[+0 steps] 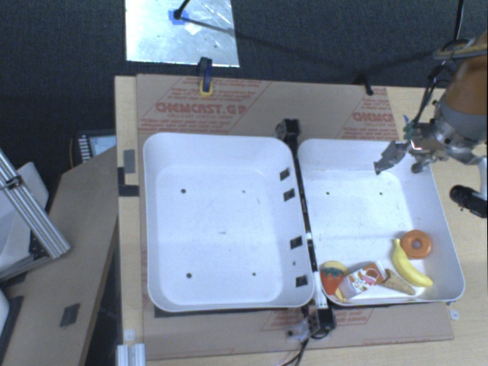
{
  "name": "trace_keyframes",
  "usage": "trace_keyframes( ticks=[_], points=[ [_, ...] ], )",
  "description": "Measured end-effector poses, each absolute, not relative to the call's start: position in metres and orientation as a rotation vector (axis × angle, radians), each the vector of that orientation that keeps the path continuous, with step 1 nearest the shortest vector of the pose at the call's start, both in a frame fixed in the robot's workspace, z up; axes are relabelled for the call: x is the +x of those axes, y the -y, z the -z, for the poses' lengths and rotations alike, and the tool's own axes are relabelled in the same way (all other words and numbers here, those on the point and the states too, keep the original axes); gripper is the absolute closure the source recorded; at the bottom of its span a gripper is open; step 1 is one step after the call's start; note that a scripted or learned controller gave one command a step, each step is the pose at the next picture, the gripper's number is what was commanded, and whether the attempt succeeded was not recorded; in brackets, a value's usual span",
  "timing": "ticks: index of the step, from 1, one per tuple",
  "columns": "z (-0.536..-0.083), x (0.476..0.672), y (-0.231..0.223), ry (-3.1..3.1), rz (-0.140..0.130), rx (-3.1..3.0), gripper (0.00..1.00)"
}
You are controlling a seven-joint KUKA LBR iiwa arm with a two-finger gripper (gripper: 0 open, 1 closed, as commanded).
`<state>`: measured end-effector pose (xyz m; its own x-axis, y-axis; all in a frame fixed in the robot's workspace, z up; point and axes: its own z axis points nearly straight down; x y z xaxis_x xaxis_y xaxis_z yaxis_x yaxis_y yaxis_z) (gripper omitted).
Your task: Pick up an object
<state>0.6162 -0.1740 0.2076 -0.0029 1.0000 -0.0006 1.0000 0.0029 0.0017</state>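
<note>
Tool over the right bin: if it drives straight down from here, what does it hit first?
Probably bare floor of the right bin. The tool hangs over the far part; the banana and the other items lie along the near edge. Depth is uncertain.

Two white bins (221, 151). At the right bin's (366, 204) near edge: a yellow banana (409, 269), an orange-brown doughnut (416, 243), an orange-red fruit (333, 277), and a red-and-white packet (361, 280).

Arm (465, 105) cut off by the frame's right edge; gripper (396, 157) too small and blurred to read. In the right bin's (366, 204) near corner, the packet (360, 280) overlaps the tomato-like piece (332, 277); its print is illegible.
</note>
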Motion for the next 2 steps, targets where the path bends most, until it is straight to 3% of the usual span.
trace_keyframes(
  ticks=[1, 2],
  points=[
    [-0.354, 0.598, 0.154, -2.219, -0.016, 2.202, 0.00],
    [-0.458, 0.558, 0.092, -2.226, -0.018, 2.201, 0.00]
  ],
)
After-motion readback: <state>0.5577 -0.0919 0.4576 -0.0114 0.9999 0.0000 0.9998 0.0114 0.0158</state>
